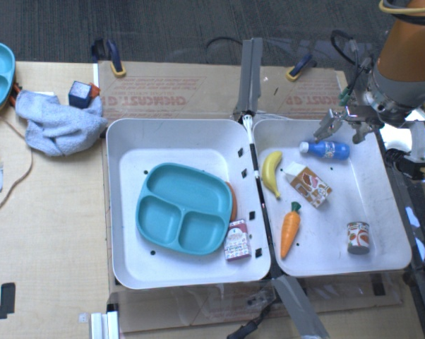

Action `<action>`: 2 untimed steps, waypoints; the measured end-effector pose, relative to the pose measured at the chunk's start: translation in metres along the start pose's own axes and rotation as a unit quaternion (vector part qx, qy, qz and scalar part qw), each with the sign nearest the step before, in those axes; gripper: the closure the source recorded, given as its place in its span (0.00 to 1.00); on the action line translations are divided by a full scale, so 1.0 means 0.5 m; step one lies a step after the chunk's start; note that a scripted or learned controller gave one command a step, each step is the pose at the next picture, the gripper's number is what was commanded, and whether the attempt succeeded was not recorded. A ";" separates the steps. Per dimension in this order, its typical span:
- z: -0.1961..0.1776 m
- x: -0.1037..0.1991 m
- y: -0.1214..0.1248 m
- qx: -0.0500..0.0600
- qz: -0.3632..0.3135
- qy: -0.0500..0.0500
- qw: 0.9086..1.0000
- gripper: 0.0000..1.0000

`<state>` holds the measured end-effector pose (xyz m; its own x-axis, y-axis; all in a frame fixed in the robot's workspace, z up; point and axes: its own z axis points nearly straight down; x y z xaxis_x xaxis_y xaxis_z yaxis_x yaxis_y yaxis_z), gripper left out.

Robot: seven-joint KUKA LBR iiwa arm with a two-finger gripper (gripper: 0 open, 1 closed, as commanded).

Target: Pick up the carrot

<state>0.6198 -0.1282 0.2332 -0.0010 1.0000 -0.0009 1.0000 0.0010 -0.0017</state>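
Note:
The carrot is orange with a green top and lies in the right bin, near its front left, top pointing to the back. My gripper hangs at the bin's back right, just above a blue bottle. It is well behind the carrot and to its right. Its fingers are spread open, with nothing between them.
In the right bin lie a banana, a small brown and white carton and a can. The left bin holds a teal divided tray and a small red carton. A grey cloth lies on the bench at left.

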 end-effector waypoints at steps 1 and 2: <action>0.191 0.048 -0.085 0.001 0.021 0.000 1.000 0.00; 0.250 0.045 -0.181 -0.024 -0.009 -0.005 1.000 0.00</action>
<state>0.5291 -0.1057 0.1083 -0.0187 0.9998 -0.0118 0.9987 0.0192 0.0465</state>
